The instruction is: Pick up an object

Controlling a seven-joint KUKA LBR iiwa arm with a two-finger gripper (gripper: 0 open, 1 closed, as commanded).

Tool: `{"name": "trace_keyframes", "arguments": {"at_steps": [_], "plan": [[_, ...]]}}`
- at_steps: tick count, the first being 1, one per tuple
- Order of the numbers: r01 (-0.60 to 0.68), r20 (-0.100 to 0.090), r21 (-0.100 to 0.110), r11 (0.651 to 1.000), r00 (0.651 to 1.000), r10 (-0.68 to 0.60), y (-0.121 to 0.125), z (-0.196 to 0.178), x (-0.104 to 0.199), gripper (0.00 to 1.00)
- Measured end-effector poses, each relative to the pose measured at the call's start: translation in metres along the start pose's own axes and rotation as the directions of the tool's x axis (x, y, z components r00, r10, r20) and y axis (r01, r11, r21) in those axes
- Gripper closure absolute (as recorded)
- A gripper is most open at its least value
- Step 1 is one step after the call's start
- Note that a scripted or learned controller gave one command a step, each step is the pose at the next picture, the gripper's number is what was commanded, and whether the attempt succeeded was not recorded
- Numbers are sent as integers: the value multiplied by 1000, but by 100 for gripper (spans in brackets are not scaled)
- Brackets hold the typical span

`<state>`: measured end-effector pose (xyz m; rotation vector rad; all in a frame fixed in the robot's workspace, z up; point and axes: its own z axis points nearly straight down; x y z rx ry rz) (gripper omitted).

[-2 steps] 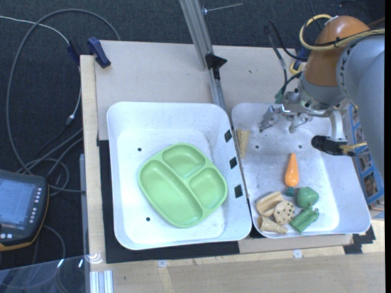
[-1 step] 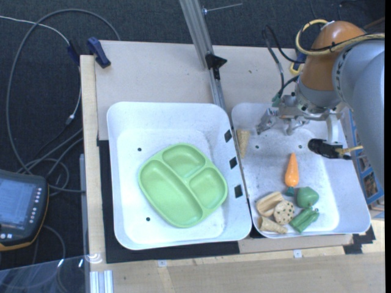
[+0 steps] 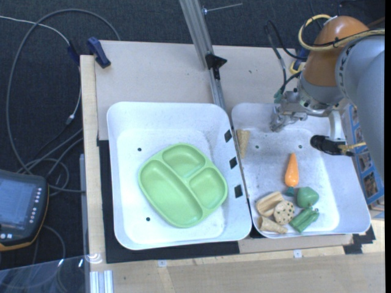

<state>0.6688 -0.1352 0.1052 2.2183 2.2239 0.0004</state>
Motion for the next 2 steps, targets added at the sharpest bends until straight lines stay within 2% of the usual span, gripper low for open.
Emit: {"name": "trace_keyframes", "arguments": {"at_steps": [1, 2], "plan": [[-1, 1, -9, 1000, 1000, 1, 7, -65, -1, 100], [-1, 1, -7, 1000, 1000, 1, 9, -111, -1, 100]]}}
